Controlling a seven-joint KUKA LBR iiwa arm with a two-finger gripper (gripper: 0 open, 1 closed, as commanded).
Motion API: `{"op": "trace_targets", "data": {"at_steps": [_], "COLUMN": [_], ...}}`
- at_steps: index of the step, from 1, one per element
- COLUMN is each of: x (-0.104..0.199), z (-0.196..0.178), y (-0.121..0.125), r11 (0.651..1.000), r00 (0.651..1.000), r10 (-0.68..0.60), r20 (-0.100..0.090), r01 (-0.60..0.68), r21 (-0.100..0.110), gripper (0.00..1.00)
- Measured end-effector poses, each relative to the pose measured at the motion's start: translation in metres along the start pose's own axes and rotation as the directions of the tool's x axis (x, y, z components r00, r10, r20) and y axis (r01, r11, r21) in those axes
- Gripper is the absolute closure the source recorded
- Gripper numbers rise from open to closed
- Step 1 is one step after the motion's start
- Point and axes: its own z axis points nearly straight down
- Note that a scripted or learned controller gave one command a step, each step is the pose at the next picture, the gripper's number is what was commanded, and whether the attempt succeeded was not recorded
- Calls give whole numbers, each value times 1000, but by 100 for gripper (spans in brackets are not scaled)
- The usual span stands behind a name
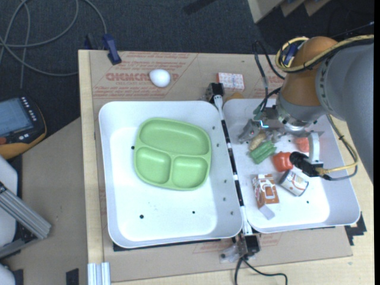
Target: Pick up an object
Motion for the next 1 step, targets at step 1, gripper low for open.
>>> {"op": "trace_targets", "data": {"at_steps": [1], "x": [-8], "z": [-1], "y": [42], "r11": [1000], "r00": [1000], "r10": [0], "r20": [2], "r01": [0], "r21": [-4], "gripper": [0]}}
